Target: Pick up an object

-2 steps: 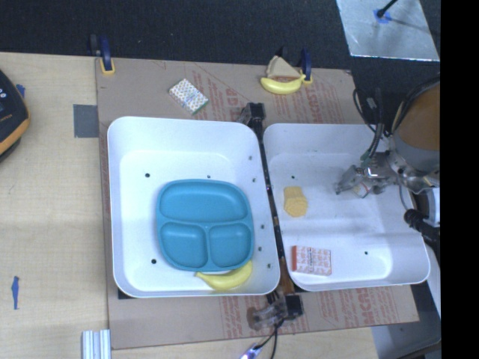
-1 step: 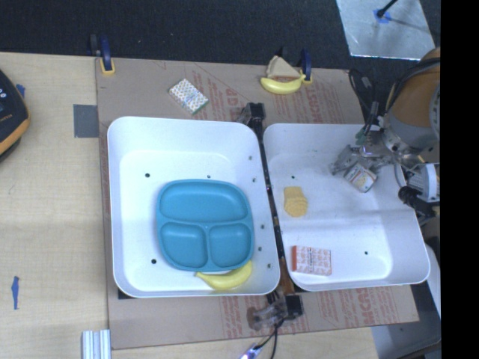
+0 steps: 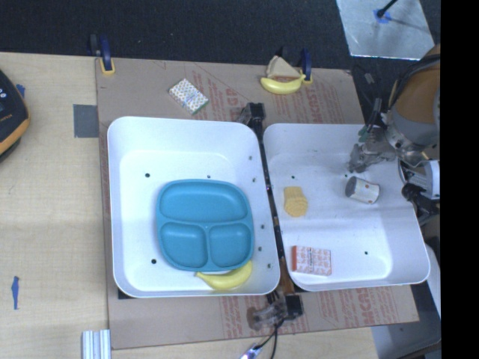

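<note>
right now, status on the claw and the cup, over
Claw low over right bin, top right. Small cup on its side just below, not gripped. Nothing between them.

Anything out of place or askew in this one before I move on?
Two things. A small cup lies tipped on its side in the right bin, just below the gripper. Outside the bins, a banana and a patterned packet sit loose on the board behind them.

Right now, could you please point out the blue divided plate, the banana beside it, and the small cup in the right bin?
blue divided plate (image 3: 203,224): camera view, middle ridge.
banana (image 3: 226,277): camera view, middle of its curve.
small cup (image 3: 363,191): camera view, its side wall.
</note>
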### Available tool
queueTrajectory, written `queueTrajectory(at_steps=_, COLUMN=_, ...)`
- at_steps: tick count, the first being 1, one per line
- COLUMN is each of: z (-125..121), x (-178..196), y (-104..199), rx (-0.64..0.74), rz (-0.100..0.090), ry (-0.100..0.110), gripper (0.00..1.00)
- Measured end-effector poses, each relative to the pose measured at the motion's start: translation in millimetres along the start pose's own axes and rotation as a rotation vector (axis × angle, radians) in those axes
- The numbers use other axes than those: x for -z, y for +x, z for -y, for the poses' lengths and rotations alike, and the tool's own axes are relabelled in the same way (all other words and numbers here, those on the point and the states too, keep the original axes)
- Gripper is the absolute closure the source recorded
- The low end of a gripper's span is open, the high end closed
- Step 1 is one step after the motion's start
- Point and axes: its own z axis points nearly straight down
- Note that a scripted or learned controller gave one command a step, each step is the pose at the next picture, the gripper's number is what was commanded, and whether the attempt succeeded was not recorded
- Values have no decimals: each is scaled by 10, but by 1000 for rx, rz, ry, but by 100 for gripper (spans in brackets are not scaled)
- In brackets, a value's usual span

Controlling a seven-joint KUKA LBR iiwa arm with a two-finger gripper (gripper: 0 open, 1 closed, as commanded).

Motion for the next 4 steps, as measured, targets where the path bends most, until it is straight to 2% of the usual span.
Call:
queueTrajectory(at_steps=1, z=1, x=-1, y=1, rx=1, rz=0, ry=1, gripper=0)
queueTrajectory(at_steps=2, z=416, x=-121, y=12, rx=-3, rz=0, ry=3, gripper=0)
queueTrajectory(at_steps=3, z=412, x=-13, y=5, rx=-1, rz=0, ry=3, gripper=100)
queueTrajectory(at_steps=4, z=413, x=-14, y=5, rx=-1, rz=0, ry=3, gripper=0)
